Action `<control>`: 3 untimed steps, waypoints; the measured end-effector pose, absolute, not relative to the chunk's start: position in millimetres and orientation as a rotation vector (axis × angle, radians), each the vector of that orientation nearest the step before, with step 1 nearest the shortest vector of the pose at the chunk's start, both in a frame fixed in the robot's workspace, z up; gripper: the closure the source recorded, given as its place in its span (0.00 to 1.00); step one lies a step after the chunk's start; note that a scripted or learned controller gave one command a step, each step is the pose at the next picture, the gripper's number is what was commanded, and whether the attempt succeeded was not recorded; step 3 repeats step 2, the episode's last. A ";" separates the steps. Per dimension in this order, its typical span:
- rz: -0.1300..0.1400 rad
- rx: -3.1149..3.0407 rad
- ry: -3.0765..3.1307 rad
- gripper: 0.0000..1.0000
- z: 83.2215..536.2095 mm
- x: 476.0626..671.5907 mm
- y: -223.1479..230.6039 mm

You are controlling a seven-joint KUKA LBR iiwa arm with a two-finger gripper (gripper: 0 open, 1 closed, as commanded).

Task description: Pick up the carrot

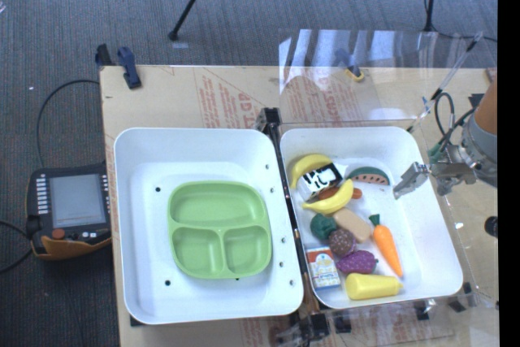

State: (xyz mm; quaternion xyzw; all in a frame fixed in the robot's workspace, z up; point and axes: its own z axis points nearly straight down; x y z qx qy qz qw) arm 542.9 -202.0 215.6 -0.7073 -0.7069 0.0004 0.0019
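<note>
bench (pixel 195 97), left bin (pixel 138 166), right bin (pixel 406 146)

Arm (pixel 487 126) (right edge) cut off

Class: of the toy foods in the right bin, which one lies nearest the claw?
The watermelon slice, red with a green rind, near the bin's far edge. It lies closest to the claw; the carrot lies nearer the camera.

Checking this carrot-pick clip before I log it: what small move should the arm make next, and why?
Probably move the gripper toward the near edge of the right bin and slightly inward, until it is above the carrot. The gripper sits at the bin's right side, apart from the carrot, which lies untouched between the potato-like piece and the bin's right wall.
</note>
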 end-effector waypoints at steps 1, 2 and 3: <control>-0.002 -2.082 -2.347 0.00 85.5 516.7 -202.2; 0.000 -2.088 -2.335 1.00 93.0 515.7 -203.0; 0.000 -2.088 -2.335 1.00 93.0 515.7 -203.0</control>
